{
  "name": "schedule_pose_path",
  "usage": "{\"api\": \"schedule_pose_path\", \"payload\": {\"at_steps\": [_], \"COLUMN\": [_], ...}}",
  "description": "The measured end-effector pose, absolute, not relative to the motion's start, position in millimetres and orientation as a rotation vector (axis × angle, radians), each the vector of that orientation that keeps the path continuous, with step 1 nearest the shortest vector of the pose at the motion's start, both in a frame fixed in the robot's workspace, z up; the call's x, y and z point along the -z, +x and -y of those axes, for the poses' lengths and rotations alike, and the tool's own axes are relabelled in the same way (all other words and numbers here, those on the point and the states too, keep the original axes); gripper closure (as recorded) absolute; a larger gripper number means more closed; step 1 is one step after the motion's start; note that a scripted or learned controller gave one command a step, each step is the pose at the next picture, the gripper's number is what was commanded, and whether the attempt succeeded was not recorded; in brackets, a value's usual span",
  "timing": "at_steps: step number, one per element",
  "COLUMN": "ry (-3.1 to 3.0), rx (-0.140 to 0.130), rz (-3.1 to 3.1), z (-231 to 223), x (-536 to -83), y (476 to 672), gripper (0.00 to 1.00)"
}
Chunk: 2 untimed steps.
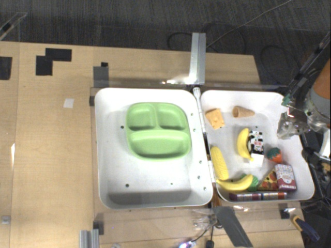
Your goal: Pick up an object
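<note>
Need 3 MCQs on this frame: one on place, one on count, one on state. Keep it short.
1. Where does the green divided plate lie?
A. left bin
B. right bin
C. on the bench outside the bins

2. How many bananas are in the right bin?
A. one
B. two
C. four

3. Where does the gripper stand?
A. over the left bin's middle
B. at the right bin's right edge
C. pressed on the plate

Key: 1 A, the plate sits in the middle of the left bin. 2 B, one banana is upright in the view and another banana lies along the bottom wall. 3 B, it shows at that bin's right rim, apart from the toys.
</note>
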<state>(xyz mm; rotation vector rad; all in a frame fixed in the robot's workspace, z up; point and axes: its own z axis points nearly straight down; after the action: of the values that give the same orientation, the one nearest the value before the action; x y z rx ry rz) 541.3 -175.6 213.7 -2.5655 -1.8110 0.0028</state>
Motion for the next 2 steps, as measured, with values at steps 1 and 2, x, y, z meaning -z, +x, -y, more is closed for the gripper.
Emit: {"api": "schedule_pose_path", "payload": {"at_steps": [1, 2], "ry": [-2.745, -3.061], "rx": [-0.001, -0.002], "rz": [1.527, 0.705], "z": [170.2, 181.4], "x": [-199.0, -174.9], "y": [595.4, 634.8], "gripper": [1.00, 1.00]}}
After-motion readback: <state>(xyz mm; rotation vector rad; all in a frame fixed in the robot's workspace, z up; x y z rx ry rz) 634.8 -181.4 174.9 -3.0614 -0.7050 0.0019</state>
